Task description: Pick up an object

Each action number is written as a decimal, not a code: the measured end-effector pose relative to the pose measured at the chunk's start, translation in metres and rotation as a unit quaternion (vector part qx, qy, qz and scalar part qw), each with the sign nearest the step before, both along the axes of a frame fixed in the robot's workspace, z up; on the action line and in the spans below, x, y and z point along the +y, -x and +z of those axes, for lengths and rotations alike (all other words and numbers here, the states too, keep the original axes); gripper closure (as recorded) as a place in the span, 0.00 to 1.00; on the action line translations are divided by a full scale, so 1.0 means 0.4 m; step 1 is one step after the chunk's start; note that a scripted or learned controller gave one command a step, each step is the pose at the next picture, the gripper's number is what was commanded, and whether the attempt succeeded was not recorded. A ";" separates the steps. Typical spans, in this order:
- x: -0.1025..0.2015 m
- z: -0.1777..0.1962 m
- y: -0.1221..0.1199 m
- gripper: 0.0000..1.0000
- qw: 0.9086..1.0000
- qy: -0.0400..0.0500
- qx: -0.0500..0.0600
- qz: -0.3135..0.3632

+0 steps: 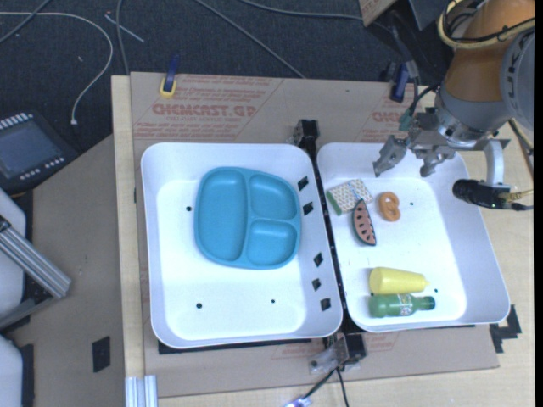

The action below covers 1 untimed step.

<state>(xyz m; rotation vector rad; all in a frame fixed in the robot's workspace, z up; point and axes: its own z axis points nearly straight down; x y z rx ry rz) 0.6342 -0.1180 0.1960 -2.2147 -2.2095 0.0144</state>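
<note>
Nearest the camera, well below the gripper (410, 157), a glossy green bottle (401, 304) lay on its side against a smooth yellow cup (395, 280), both tipped, probably as dropped. Closer to the gripper lay a flat melon slice (365, 222), a small pretzel (389, 206) and a checked cloth (346, 196). The gripper hung over the right bin (475, 253) with fingers spread, holding nothing. Far to its side sat a matte blue tray (248, 218).
</note>
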 end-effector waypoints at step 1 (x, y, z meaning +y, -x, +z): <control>0.001 0.023 -0.008 0.00 1.000 0.001 -0.008 0.001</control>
